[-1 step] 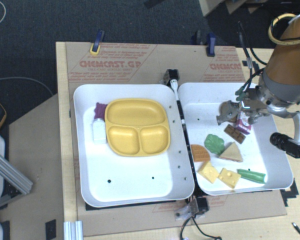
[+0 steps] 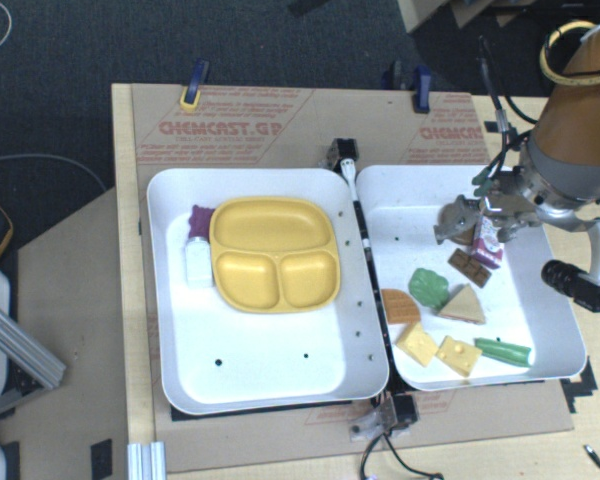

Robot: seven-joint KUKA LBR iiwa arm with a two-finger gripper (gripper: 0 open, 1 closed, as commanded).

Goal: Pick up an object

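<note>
Gripper (image 2: 477,230): low over the right bin (image 2: 550,353), near its far edge
Fingers: grip unclear
Brown block (image 2: 470,266): just below the gripper

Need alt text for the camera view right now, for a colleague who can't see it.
The end effector hangs over the right bin, above small toy foods. The left bin holds a yellow divided plate beside a small white bottle.
</note>
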